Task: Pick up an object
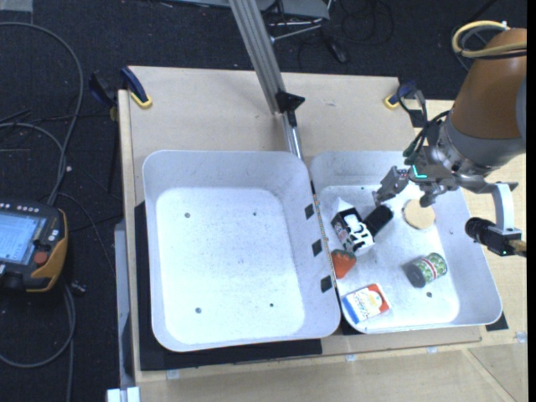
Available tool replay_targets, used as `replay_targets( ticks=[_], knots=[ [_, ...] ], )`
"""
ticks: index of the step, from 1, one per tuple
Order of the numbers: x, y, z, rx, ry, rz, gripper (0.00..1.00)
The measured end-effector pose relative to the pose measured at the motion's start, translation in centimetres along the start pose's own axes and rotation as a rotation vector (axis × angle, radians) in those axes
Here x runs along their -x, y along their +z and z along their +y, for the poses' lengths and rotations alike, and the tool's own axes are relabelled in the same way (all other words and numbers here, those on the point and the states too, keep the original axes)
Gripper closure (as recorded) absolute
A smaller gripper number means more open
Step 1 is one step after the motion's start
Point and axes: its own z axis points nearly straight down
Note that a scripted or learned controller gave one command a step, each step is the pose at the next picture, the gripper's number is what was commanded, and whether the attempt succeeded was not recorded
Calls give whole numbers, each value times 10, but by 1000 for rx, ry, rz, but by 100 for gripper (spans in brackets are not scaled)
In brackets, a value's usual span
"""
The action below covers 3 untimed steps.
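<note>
The arm is in its approach: the gripper [412,188] hangs over the right bin [469,304], fingers spread and holding nothing, with one finger toward the black block [377,219] and the other near the tan disc [418,215]. Taking the disc as landmark, the block lies just to its left, the black-and-white cube [353,231] further left, the can [426,269] below, and the strawberry [343,263] and carton [366,302] below-left. Next, I judge, it must centre over one item, descend and close.
</note>
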Motion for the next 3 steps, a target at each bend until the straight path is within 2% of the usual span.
replay_targets(
  ticks=[1, 3],
  knots=[
    [0, 0, 0, 0, 0, 0, 0],
    [13, 107, -16, -4, 1, 1, 0]
  ],
)
